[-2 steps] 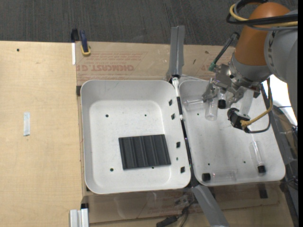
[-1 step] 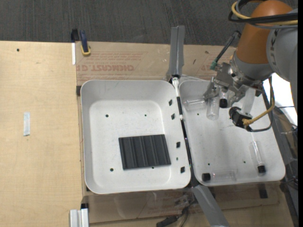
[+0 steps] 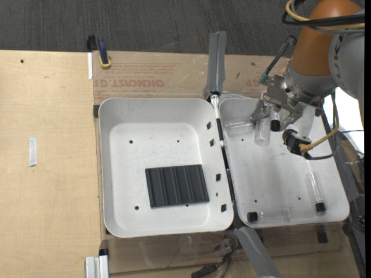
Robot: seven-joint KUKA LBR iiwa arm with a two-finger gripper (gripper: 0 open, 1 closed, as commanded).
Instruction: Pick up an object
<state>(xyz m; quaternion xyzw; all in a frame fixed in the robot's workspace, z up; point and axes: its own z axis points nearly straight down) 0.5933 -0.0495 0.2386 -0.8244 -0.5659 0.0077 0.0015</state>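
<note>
We see the arm (image 3: 324,33), grey w/ an orange band, reaching in from the right over the far part of the right bin (image 3: 333,210). The gripper (image 3: 268,117) hangs at the end of it, above the bin's back-left area. A clear plastic tube (image 3: 262,131) stands roughly upright just below the gripper tip, but we can't tell whether the fingers are spread or closed, nor whether they actually have the tube between them; the parts overlap and the tube is see-through. More clear items lie in the same bin: one (image 3: 235,124) near the back-left corner, just left of the gripper; a tube w/ a black cap (image 3: 315,192) along the right side, cap toward the front; and another w/ a black cap (image 3: 268,216) along the front wall, cap at its left end. The left bin (image 3: 107,155) sits touching the right one, and holds a dark ribbed rectangular pad (image 3: 176,185) lying flat, front-centre. Both bins rest on a cardboard sheet (image 3: 151,77); a light wood bench top (image 3: 46,155) lies to the left.
</note>
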